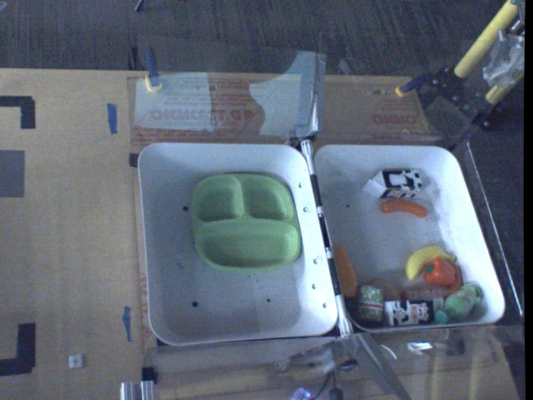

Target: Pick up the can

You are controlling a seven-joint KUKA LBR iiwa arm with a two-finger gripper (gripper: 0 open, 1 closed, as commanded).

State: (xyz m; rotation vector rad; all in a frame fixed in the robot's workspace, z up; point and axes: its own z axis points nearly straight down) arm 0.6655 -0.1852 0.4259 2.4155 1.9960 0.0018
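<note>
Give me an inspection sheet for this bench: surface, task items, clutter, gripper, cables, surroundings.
Surface: two white bins side by side on a cardboard-covered bench; left bin, right bin.
Task items: small green can at the right bin's near edge, upright or lying I cannot tell.
Clutter: green divided tray in the left bin; in the right bin a cow-print carton, sausage, banana, orange toy, carrot, flat cow-print box.
Gripper: nothing seen.
Cables: nothing seen.
Surroundings: blue tape marks on the cardboard; yellow-handled clamp at upper right.
</note>
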